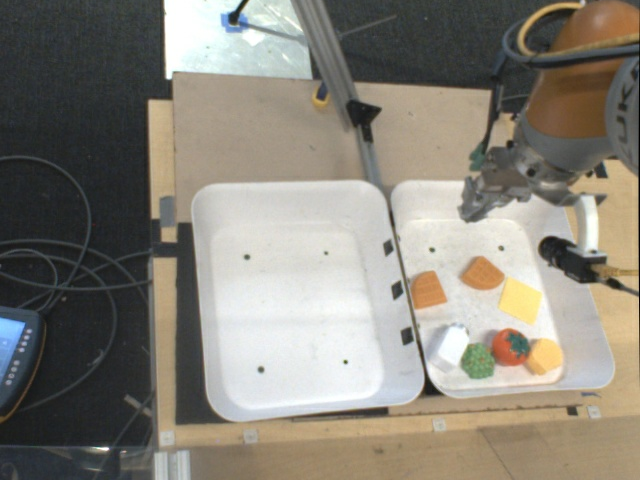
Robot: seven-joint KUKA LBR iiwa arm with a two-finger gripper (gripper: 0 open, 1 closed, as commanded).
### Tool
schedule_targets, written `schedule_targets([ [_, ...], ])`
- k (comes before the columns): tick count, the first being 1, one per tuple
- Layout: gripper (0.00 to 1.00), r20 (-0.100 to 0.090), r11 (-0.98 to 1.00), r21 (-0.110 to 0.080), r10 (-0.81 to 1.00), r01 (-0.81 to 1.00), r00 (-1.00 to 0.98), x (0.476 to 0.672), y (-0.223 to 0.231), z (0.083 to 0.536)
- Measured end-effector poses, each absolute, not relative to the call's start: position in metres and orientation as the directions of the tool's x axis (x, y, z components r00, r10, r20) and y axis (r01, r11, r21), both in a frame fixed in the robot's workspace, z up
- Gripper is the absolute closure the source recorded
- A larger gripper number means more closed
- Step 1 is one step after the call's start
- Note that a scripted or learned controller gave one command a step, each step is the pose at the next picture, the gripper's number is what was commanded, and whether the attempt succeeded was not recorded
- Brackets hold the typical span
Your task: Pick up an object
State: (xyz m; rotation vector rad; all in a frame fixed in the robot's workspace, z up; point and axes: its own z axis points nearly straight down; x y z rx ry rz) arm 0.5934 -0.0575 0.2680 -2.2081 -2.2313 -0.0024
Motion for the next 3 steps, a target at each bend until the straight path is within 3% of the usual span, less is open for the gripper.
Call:
schedule_targets([
  [1,1.00,0.002,0.010,0.000,1.000,1.000,-0.010,0.577,-0.012,0.269],
  [2,1.00,0.002,0.010,-0.002,1.000,1.000,-0.010,0.549,0.034,0.268],
  [3,1.00,0.003,0.010,-0.001,1.000,1.000,-0.010,0.536,0.081,0.251],
])
